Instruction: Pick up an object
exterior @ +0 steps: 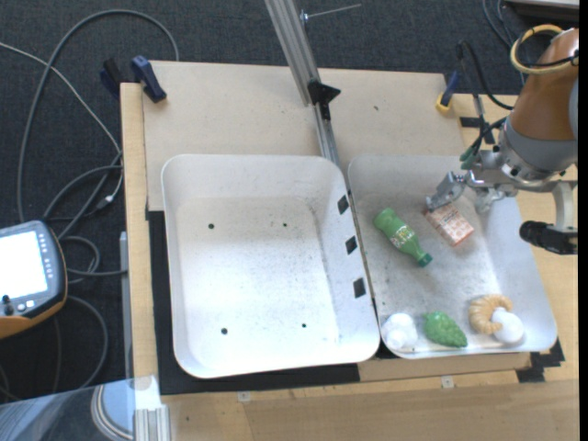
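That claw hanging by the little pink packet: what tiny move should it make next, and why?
Probably a short drop straight down. The gripper sits at the upper edge of the pink packet in the right bin, with nothing seen between its fingers. The packet lies apart from the green bottle, so lowering onto it looks clear of neighbours.

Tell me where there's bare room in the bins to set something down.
The left bin offers bare floor throughout. In the right bin, the green bottle, pink packet and gripper crowd the middle; its near edge is crowded too.
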`<state>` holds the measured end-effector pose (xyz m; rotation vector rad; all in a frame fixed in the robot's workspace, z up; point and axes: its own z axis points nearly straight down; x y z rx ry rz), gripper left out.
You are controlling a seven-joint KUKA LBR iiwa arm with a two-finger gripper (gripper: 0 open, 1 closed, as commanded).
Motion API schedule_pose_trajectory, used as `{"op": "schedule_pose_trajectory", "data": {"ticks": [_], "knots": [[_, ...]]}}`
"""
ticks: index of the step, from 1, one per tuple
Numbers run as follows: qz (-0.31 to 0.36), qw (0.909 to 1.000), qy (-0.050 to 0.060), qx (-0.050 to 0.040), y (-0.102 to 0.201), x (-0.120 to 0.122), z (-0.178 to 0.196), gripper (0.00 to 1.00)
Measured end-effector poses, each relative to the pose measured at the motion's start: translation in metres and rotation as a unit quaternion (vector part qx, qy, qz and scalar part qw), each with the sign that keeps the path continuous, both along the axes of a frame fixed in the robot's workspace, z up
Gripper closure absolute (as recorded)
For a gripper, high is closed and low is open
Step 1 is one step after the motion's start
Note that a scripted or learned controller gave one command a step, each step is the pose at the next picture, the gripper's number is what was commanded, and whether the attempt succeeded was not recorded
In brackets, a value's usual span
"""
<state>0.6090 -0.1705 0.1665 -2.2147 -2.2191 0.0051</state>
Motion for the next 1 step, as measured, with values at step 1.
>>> {"op": "schedule_pose_trajectory", "data": {"ticks": [1], "knots": [[0.000,1.0000,-0.001,0.0000,0.0042,0.0049,-0.0442,0.00]]}}
